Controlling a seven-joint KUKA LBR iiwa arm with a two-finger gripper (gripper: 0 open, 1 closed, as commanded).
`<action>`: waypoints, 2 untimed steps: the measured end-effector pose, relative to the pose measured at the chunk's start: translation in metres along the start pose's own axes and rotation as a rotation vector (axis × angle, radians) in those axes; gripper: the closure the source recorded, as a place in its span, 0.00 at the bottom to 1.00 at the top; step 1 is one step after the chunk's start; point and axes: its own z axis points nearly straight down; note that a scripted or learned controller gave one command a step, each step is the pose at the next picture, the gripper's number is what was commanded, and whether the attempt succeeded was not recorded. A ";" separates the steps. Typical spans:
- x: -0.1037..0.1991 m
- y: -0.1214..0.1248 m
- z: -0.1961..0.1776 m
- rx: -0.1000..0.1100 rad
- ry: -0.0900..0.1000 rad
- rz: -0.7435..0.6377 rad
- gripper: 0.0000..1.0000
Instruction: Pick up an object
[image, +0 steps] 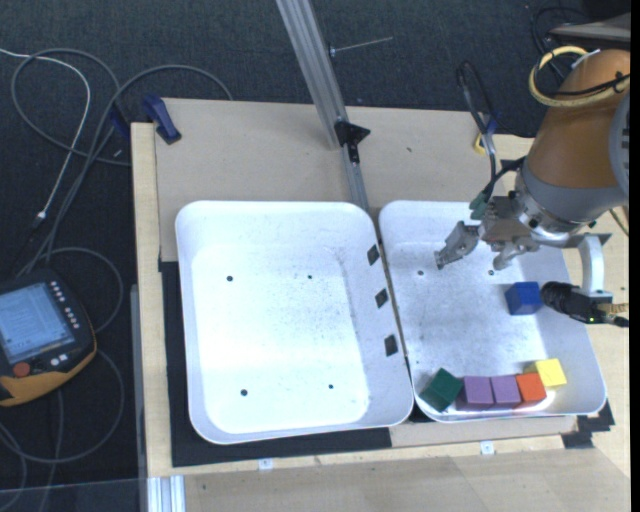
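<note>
1. The arm (580, 120) reaches in from three o'clock, grey casing and orange band up near the one o'clock corner.
2. The gripper (478, 250) hangs over the far half of the right bin (420, 300), fingers spread wide apart and nothing between them.
3. One fingertip (445, 255) points toward nine o'clock, the other (503, 260) sits on the three o'clock side, with bare white floor showing in the gap.
4. The blue block (523, 298) lies on the bin floor at about four o'clock from the gripper, near it but not touching.
5. Along the six o'clock wall of that bin sits a row: green block (441, 388), purple block (480, 390), a second purple block (506, 389), orange block (531, 386) and yellow block (551, 374).
6. The green one is turned at an angle; the others are pressed side by side, the yellow one set slightly further toward three o'clock and higher up the view.
7. All of that row is well apart from the gripper.
8. The left bin (200, 250) lies at nine o'clock, touching the right bin along their shared edge.
9. A metal pole (318, 75) slants down from twelve o'clock to the gap between the bins.
10. Off the bench at nine o'clock, a handheld pendant (35, 335) rests on the dark floor among cables (60, 120).
</note>
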 end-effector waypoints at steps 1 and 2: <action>-0.085 0.019 -0.045 -0.008 -0.007 0.006 0.00; -0.129 0.006 0.109 -0.015 -0.006 -0.001 0.00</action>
